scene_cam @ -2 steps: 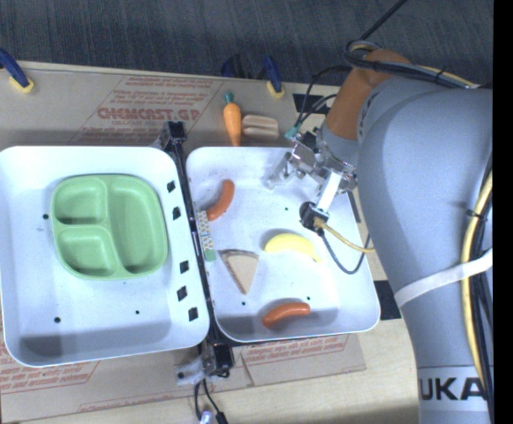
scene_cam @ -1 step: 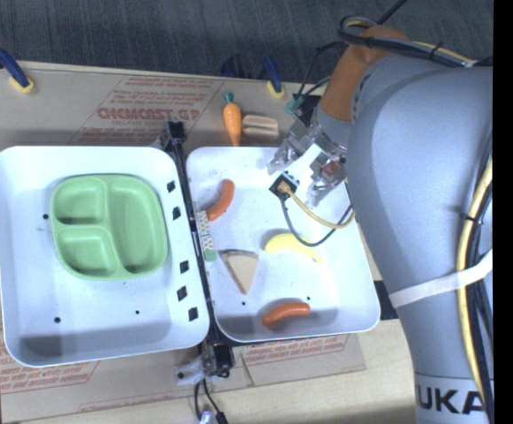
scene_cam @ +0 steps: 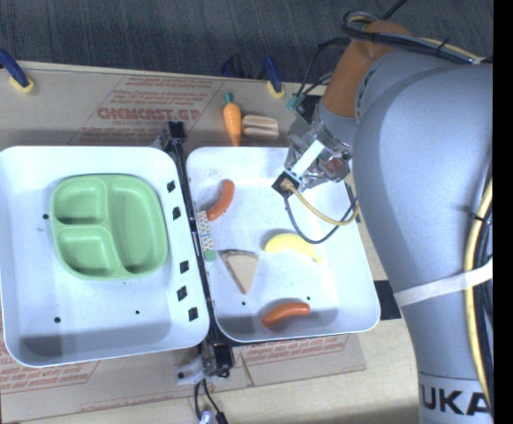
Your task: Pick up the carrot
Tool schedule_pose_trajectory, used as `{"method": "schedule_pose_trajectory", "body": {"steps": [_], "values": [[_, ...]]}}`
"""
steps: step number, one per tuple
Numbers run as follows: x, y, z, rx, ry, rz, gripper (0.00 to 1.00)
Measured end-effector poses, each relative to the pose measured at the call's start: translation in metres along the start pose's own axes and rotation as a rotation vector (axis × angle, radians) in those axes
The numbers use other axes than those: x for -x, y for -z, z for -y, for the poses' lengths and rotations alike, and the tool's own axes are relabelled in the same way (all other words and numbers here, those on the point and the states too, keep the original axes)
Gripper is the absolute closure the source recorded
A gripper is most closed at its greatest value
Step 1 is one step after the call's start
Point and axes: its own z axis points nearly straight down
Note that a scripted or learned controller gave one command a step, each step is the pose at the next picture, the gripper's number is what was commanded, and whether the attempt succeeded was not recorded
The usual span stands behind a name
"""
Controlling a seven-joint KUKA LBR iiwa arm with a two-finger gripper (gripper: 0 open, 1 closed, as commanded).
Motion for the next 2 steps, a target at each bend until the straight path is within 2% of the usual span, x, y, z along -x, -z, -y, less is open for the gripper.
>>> {"method": "schedule_pose_trajectory", "body": {"steps": [1,2], "values": [[0.011,0.185,0.034,0.007,-0.197,-0.004,1.0],[0.03,0.046,0.094,0.002,-0.236,0.0,1.0]]}}
